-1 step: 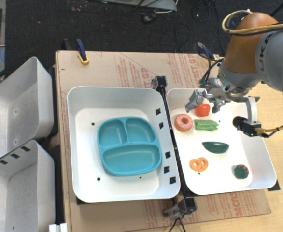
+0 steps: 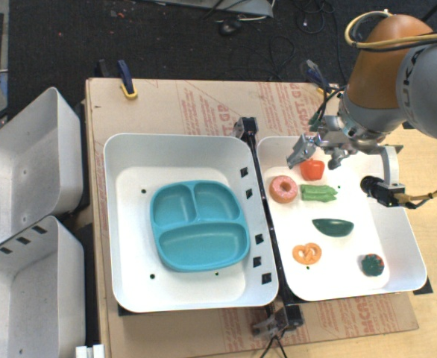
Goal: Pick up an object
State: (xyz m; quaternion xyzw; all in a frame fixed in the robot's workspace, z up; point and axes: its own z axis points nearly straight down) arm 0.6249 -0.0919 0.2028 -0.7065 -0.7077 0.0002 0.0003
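Observation:
The right bin (image 2: 397, 233) holds several small toy foods. A red piece (image 2: 312, 170) lies at its far end, with a pink donut (image 2: 283, 189) and a light green pod (image 2: 318, 193) just in front of it. Further forward are a dark green boat-shaped piece (image 2: 332, 227), an orange pretzel (image 2: 306, 253) and a dark green ball with red spots (image 2: 372, 264). My gripper (image 2: 318, 155) hangs over the bin's far end, just above and behind the red piece. Its fingers are spread open, one to each side, and nothing sits between them.
The left bin (image 2: 129, 200) holds a blue divided plate (image 2: 200, 224). A black divider with clamps (image 2: 259, 200) runs between the bins. Two white tubs (image 2: 24, 200) stand off the bench to the left. A black cable fitting (image 2: 379, 189) hangs by the right bin's far right edge.

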